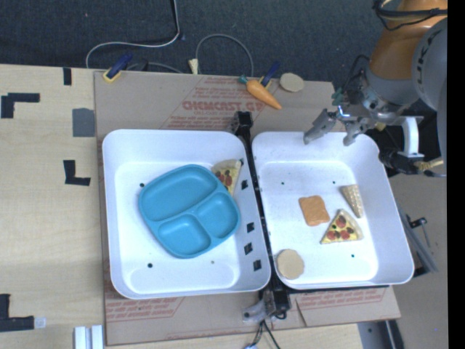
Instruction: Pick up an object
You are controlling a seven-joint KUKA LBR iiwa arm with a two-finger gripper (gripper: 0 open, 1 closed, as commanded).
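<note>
The right bin [290, 151] holds a tan square cracker [314, 210], a pizza slice [341, 228], a small wedge-shaped piece [354, 198] and a round cookie [290, 264]. My gripper [333, 131] hangs over the far rim of the right bin, above and behind these items. Its two fingers are spread apart with nothing between them. In the left bin [120, 217] lies a blue divided plate [189, 210], with another pizza slice [228, 173] at its far right corner.
A toy carrot [261, 94] and a round tan disc [292, 83] lie on the cardboard behind the bins. Cables run along the back of the bench. The arm's orange and grey body [407, 42] fills the upper right.
</note>
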